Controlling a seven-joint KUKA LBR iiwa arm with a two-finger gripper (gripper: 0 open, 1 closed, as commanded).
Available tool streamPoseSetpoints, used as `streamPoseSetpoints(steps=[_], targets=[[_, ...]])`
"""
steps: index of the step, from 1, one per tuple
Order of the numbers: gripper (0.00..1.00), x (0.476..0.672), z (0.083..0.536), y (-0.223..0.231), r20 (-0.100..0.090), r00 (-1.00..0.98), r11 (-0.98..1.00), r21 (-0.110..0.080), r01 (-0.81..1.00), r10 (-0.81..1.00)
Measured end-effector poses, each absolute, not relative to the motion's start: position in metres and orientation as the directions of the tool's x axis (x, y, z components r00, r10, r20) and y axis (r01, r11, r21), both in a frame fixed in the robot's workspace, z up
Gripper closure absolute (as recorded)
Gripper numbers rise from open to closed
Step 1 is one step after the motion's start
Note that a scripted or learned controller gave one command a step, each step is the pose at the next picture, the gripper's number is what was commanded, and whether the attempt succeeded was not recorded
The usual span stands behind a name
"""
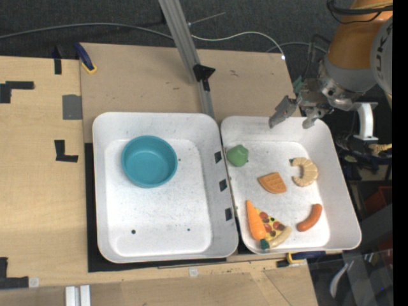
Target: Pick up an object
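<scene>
While nearest the camera in the right bin (341, 234): carrot (255, 220), pizza slice (275, 229), sausage (309, 218). Farther back: wedge (273, 183), croissant (305, 171), green piece (237, 155). At far rim: tool (294, 118), open, gripping nothing. Left bin (105, 190): blue bowl (149, 161).

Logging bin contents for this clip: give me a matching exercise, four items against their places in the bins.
Items:
1. blue bowl
2. green piece
3. croissant
4. carrot

Places:
A. right bin, near its front left corner
B. left bin
C. right bin, toward its right side
D. right bin, by the wall between the bins, toward the far side

Pairs: 1-B, 2-D, 3-C, 4-A
</scene>
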State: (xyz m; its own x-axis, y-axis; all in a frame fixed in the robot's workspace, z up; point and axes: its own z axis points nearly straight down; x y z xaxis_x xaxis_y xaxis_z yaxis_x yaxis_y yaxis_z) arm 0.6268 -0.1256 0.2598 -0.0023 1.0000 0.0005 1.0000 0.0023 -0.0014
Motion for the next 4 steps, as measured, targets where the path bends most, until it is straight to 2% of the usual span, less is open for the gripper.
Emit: streamPoseSetpoints(steps=[1, 2, 3, 4], targets=[[0.0, 0.627, 0.26, -0.126, 0.0, -0.002, 0.002, -0.001, 1.0, 1.0], [0.0, 0.624, 0.197, -0.131, 0.0, -0.001, 0.001, -0.008, 1.0, 1.0], [0.0, 0.622, 0.153, -0.129, 0.0, -0.002, 0.002, -0.006, 1.0, 1.0], [0.0, 0.621, 0.089, -0.129, -0.006, 0.001, -0.001, -0.005, 1.0, 1.0]])
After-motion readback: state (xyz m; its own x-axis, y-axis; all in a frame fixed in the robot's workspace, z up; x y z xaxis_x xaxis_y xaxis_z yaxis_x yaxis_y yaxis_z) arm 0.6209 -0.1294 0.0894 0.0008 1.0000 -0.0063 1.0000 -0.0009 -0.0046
